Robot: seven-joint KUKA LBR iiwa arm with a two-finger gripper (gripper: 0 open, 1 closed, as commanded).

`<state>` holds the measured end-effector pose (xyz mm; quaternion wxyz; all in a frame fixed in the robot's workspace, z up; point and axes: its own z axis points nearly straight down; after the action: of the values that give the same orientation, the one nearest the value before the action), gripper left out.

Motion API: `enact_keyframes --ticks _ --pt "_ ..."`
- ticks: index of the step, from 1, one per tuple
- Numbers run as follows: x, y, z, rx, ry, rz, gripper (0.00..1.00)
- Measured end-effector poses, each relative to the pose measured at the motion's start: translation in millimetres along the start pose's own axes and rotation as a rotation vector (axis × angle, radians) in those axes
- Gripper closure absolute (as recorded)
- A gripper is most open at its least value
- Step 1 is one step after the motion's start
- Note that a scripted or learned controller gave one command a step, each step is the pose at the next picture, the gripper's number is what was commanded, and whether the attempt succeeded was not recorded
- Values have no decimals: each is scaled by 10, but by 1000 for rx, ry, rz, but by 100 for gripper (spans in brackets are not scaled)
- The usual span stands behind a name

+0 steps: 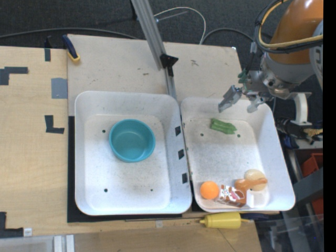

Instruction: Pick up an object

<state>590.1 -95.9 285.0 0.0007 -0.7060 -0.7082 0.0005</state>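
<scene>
My gripper (pixel 241 103) hangs over the far end of the right bin (pixel 273 156), its two fingers spread apart and nothing between them. A green pod-shaped object (pixel 223 126) lies on the bin floor just below and left of the fingertips. At the near end of the same bin sit an orange ball (pixel 209 190), a small red-and-white packet (pixel 232 194) and a tan bottle-like object with a white cap (pixel 253 184). A teal bowl (pixel 132 140) stands in the left bin (pixel 94 193).
A yellow object (pixel 224 220) lies on the bench just outside the right bin's near rim. A grey metal pole (pixel 152 30) slants up from between the bins at the back. Cables loop behind the bench.
</scene>
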Motion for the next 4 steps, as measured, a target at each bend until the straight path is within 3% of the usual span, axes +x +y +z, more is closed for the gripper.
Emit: enact_keyframes --ticks 1,4 --pt "-1 0 -1 0 0 1 0" --pt "18 145 1701 5 -1 1 0"
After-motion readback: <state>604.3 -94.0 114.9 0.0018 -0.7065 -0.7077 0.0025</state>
